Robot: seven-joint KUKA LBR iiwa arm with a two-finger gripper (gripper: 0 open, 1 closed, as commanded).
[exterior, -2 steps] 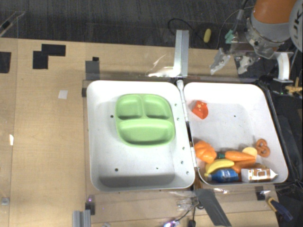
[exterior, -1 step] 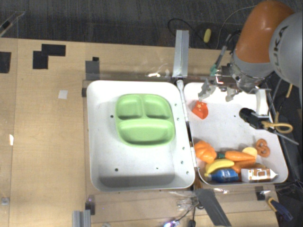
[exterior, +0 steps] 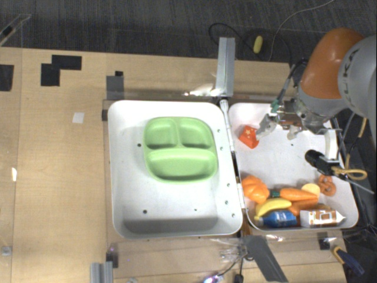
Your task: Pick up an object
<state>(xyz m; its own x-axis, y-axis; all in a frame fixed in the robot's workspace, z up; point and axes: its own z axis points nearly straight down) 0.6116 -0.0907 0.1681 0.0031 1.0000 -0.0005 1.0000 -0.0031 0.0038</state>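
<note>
My gripper (exterior: 278,128) hovers over the back of the right bin (exterior: 283,158), open, with nothing between its fingers. A small red-orange block (exterior: 248,137) lies just left of the left fingertip, apart from it. Along the bin's front edge sit an orange pepper (exterior: 254,187), a banana (exterior: 272,207), a carrot (exterior: 297,194), a blue item (exterior: 280,219) and a white bottle (exterior: 321,218). A yellow piece (exterior: 310,188) and an orange-red ring-shaped piece (exterior: 327,186) lie at the right, beside the carrot.
The left bin (exterior: 126,175) holds a green divided plate (exterior: 178,147). A metal post (exterior: 225,69) stands behind the wall between the two bins. The arm's orange band (exterior: 327,63) reaches in from the upper right.
</note>
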